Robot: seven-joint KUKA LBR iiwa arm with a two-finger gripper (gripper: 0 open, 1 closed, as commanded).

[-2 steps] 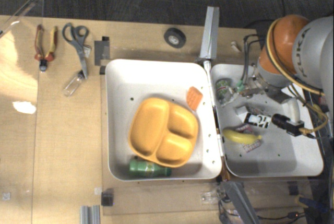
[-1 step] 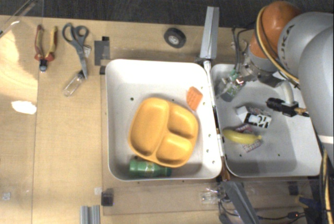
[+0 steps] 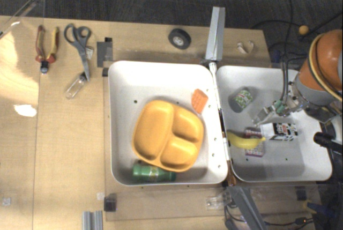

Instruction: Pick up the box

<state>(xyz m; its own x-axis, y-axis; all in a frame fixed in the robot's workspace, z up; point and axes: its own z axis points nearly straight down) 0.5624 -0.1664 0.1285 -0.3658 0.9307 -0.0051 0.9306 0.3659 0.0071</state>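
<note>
A small white box with black print lies flat in the right bin, towards its middle. My gripper hangs over that bin, just above and to the left of the box, reaching in from the orange and grey arm at the right edge. Nothing shows as held by it.
Beside the box lie a banana, a small purple-printed packet and a crumpled grey-green object. The left bin holds a yellow divided plate, an orange piece and a green can. Scissors, pliers and a tape roll lie on the bench behind.
</note>
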